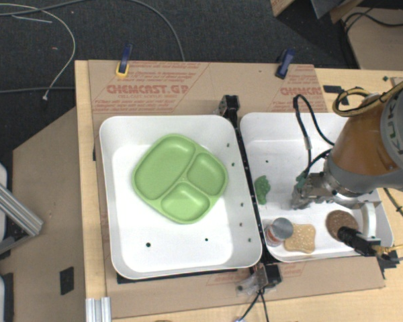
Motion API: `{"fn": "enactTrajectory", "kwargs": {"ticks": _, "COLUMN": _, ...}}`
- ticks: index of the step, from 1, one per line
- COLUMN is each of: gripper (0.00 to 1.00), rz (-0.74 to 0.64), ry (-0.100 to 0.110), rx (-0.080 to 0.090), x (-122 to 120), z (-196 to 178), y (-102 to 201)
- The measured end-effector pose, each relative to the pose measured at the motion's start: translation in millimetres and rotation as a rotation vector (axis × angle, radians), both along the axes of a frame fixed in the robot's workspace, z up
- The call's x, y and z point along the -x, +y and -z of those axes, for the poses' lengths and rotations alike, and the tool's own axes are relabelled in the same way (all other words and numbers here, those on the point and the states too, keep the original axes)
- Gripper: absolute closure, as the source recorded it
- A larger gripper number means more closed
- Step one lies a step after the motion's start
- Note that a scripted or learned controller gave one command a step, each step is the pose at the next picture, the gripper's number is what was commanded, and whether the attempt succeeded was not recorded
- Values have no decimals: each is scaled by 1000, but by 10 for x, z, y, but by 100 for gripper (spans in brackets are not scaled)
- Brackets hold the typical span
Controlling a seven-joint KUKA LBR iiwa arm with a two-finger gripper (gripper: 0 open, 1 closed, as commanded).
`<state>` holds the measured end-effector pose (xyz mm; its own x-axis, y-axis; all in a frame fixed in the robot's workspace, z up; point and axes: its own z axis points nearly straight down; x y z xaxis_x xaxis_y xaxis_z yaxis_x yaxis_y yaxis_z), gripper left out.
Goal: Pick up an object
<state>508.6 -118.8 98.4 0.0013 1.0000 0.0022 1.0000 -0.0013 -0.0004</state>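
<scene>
My arm (369, 146) is reaching in from the right, its orange band bending over the right bin (282, 136), with my gripper (307, 194) hanging low over the bin floor. From this angle I cannot tell how it is set. Just left of the gripper a small green leafy piece (262, 188) is lying by the bin's left wall. Along the near edge are sitting a small grey-and-red round thing (279, 230), a tan cracker-like piece (301, 237) touching it, and a brown disc (339, 223), perhaps a cookie. The left bin (121, 233) is holding a green three-compartment plate (180, 178), tilted diagonally.
</scene>
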Motion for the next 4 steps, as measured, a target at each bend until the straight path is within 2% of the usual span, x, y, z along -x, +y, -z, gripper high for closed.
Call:
{"fn": "enactTrajectory", "kwargs": {"ticks": 1, "gripper": 100, "rz": 0, "ry": -6, "rx": 4, "x": 19, "z": -475, "y": -84}}
{"fn": "enactTrajectory", "kwargs": {"ticks": 2, "gripper": 100, "rz": -4, "ry": -7, "rx": 3, "x": -49, "z": -993, "y": 7}}
{"fn": "enactTrajectory", "kwargs": {"ticks": 4, "gripper": 100, "rz": -3, "ry": -7, "rx": 4, "x": -142, "z": -1972, "y": -11}}
